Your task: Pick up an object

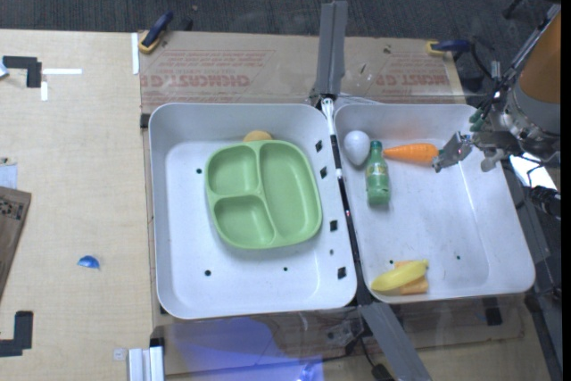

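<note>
In the right bin (482,227) an orange carrot (411,153) lies near the far wall. Beside it are a white egg (356,147) and a green bottle (377,177) lying flat. A yellow banana (400,277) rests at the near edge. My gripper (471,154) hovers at the right bin's far right corner, just right of the carrot's tip. Its fingers stand open with nothing between them.
The left bin (178,219) holds a green divided plate (264,193), and a small yellow object (257,136) peeks out behind its far rim. A grey divider post (331,49) rises between the bins at the back. Cables hang at the far right.
</note>
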Tool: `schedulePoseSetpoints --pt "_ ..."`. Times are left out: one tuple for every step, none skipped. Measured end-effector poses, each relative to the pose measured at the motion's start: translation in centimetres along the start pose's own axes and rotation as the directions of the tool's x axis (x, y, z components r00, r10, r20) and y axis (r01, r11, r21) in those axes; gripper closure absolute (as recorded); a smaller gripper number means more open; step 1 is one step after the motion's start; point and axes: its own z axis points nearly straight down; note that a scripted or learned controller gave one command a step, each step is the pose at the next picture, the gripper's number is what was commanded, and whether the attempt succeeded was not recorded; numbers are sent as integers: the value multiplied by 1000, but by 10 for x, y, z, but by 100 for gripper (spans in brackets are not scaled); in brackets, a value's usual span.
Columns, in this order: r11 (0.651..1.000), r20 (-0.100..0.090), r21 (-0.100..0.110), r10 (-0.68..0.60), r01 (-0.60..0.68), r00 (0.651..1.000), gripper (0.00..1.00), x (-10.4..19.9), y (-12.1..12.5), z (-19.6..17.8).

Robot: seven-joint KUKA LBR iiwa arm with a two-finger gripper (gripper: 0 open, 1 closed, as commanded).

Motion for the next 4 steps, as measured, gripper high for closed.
schedulePoseSetpoints --pt "980 2 -4 -197 197 980 0 -8 54 106" --pt "987 2 -4 -161 161 987 0 44 89 106" --pt "1000 1 -1 10 -10 1000 0 78 89 106" --pt "1000 4 6 7 -7 1000 100 77 88 98"
